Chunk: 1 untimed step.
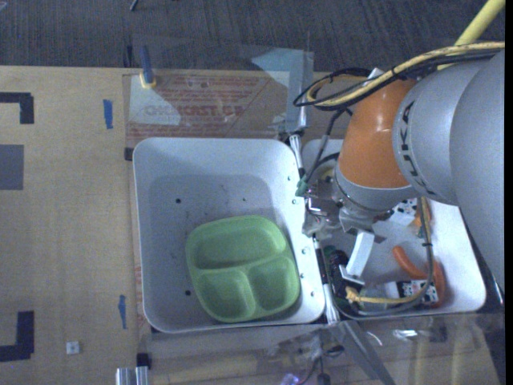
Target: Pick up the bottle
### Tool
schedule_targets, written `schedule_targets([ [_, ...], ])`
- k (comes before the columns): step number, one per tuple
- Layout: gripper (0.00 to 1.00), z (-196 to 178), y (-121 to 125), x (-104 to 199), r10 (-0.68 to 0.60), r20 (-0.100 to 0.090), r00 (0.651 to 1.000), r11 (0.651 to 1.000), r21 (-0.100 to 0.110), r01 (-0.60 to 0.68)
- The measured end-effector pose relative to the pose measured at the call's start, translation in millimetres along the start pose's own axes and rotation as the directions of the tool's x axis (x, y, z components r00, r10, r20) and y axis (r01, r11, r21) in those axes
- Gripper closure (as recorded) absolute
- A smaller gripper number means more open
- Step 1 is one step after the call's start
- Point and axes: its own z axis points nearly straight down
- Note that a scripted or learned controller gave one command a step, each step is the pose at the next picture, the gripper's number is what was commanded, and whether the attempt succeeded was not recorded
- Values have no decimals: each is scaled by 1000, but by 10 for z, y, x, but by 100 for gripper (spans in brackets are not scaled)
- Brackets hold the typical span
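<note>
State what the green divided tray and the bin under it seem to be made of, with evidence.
Green three-compartment tray: probably moulded plastic, matte; uniform colour, rounded ridges, soft sheen. Shallow white left bin: likely plastic too, smooth and slightly scuffed; rounded corners, faint dark specks.

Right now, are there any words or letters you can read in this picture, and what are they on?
"KUKA": partly visible letters running down the grey arm, beside its orange band.
Reddish print on the clear sheet behind the left bin: too blurred to read.
Green divided plate: no text visible.
</note>
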Motion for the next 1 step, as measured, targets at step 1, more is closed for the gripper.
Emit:
schedule_targets([
  [1, 100, -526, -431, 301, 132, 2, 991, 991, 1, -132],
])
